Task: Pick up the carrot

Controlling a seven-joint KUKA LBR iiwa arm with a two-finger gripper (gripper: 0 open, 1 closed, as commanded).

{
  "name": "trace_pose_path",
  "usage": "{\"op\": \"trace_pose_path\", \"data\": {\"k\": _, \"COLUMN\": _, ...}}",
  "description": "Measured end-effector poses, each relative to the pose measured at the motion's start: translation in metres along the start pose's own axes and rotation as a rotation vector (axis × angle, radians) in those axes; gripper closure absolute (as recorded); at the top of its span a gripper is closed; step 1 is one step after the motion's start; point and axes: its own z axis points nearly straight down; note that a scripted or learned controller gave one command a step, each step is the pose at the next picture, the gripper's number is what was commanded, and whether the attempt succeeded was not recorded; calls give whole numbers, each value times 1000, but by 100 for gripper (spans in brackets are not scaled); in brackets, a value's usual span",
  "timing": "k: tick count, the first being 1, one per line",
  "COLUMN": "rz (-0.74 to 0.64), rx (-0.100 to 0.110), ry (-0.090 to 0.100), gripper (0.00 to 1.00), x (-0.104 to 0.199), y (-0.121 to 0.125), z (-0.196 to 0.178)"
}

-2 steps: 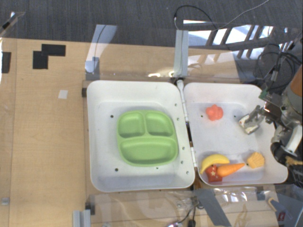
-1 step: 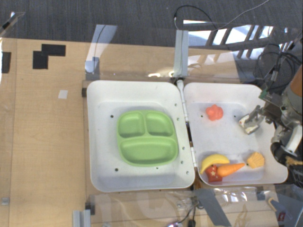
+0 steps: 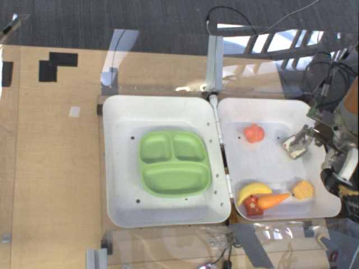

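A wooden bench (image 3: 50, 167) carries 2 shallow white bins side by side, seen from above at a slant. The left bin (image 3: 120, 150) holds a green divided plate (image 3: 174, 163) with 3 compartments, lying flat near the middle of the bin.

The right bin (image 3: 269, 161) holds the small items. The carrot (image 3: 274, 200) lies on its side near the front edge of that bin, its pointed end toward the right. A red block (image 3: 253, 205) touches its thick end, and a yellow banana (image 3: 252, 191) curves just behind the 2 of them, touching or nearly so. A small yellow waffle-like piece (image 3: 303, 190) sits just beside the carrot's tip. A pink strawberry-like toy (image 3: 254, 133) rests apart from the rest, toward the back of the bin.

The grey arm (image 3: 339, 150) reaches in from the right. Its end effector (image 3: 296, 145) hangs over the right half of the right bin, its 2 pale fingers (image 3: 293, 145) slightly spread with nothing between them. It sits well apart from the carrot, which lies nearer the front of the bin, and to the right of the pink toy.

A metal post (image 3: 215, 63) stands behind the seam between the 2 bins, and black cables (image 3: 235, 13) loop across the dark floor beyond the bench.
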Motion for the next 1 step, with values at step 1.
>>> {"op": "trace_pose_path", "data": {"k": 1, "rz": -9, "rx": -1, "ry": 2, "gripper": 0, "x": 46, "y": 22, "z": 81}}
